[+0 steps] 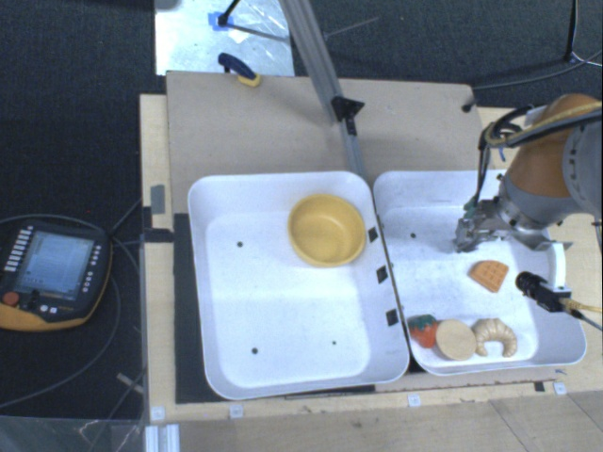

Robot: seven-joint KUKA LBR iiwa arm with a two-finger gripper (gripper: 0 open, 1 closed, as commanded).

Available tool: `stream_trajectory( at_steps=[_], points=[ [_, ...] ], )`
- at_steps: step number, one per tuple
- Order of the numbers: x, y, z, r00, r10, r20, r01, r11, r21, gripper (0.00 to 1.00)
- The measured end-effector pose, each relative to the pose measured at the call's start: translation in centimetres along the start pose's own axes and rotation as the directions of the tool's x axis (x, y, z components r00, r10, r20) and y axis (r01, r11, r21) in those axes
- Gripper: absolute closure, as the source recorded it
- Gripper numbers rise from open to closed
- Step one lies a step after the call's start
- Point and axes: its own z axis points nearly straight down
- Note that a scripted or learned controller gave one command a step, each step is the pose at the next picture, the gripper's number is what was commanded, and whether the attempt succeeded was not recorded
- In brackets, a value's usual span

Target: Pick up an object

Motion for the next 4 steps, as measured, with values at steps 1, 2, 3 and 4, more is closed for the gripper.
stream_trajectory(
  at_steps=[1,2,3,4],
  points=[
    [0.0,-0.6,-4.5,1.0,0.0,0.0,0.0,1.0,-0.001,1.0],
    [-0.6,0.2,-10.4,1.0,0.0,0.001,0.0,1.0,-0.003,1.0],
    [-0.6,0.3,-13.8,1.0,-0.001,0.0,0.001,1.0,-0.001,1.0],
    [4.5,0.1,-14.7,1.0,-0.004,-0.002,0.004,1.0,0.001,1.0]
  ],
)
